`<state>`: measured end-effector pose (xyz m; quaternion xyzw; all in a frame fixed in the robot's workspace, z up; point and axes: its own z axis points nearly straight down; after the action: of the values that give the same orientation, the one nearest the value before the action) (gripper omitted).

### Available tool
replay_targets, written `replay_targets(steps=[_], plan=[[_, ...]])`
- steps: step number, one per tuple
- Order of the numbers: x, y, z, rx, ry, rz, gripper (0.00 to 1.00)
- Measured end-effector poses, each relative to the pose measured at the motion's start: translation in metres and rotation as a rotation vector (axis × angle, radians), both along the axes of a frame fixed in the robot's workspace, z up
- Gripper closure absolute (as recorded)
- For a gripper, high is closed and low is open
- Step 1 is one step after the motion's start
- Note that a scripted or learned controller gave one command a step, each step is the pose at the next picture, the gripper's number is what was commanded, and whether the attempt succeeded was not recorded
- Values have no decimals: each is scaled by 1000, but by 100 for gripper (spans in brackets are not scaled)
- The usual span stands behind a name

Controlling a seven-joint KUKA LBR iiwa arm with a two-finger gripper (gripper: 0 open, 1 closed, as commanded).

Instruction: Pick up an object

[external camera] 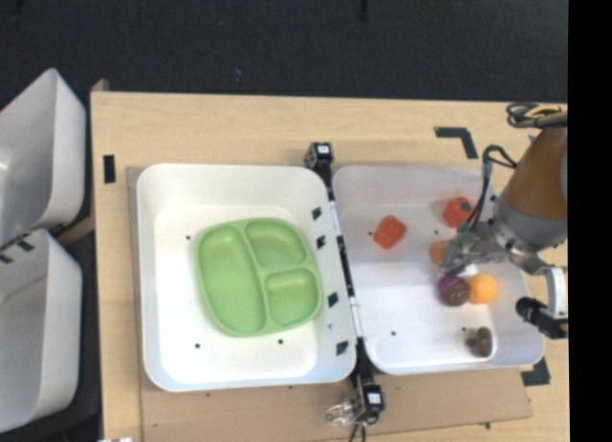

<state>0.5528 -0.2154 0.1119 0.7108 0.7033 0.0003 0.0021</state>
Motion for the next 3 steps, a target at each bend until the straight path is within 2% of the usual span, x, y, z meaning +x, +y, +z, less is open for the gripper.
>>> replay_targets(steps=[1,2,3], plan=[[8,-7,51,1,1,10,100],[3,-2,99,1,1,13,100],[11,-3,159,0,-1,13,100]])
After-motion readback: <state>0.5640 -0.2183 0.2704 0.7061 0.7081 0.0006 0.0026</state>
